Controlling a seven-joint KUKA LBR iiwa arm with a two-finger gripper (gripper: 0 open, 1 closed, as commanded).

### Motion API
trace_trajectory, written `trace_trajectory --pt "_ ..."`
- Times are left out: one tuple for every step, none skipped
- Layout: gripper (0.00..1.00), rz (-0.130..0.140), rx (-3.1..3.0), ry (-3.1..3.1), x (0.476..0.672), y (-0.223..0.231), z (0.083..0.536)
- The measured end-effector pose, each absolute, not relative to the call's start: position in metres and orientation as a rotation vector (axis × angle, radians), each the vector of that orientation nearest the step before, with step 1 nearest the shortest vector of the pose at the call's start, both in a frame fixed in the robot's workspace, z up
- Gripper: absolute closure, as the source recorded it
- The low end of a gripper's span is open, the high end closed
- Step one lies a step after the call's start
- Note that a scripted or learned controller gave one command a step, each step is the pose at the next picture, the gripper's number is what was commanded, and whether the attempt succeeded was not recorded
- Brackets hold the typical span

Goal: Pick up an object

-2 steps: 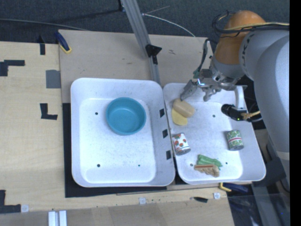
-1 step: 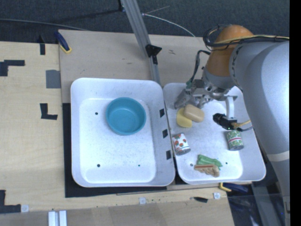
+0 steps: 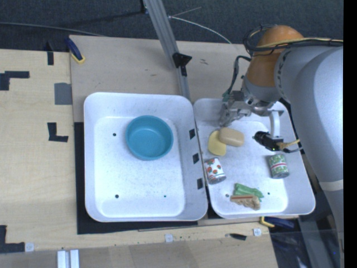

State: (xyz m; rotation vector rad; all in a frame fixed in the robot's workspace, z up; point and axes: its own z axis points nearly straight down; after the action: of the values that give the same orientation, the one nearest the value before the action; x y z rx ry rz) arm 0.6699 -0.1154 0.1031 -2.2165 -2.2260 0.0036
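Camera view: gripper (image 3: 227, 118) hovers above bun (image 3: 231, 137), finger state unclear; crowding lemon (image 3: 217, 144) could spoil the grasp.

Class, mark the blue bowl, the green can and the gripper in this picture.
Blue bowl (image 3: 149, 138), camera view, on the middle of its inside floor.
Green can (image 3: 278, 166), camera view, on its side wall.
Gripper (image 3: 227, 118), camera view, midway between its fingertips.
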Motion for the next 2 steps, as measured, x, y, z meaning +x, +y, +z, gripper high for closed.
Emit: trace_trajectory --pt "1.0 -0.005 -2.222 -2.226 0.663 -0.113 0.163" --pt "1.0 -0.004 -2.221 -2.226 0.668 -0.102 0.217"
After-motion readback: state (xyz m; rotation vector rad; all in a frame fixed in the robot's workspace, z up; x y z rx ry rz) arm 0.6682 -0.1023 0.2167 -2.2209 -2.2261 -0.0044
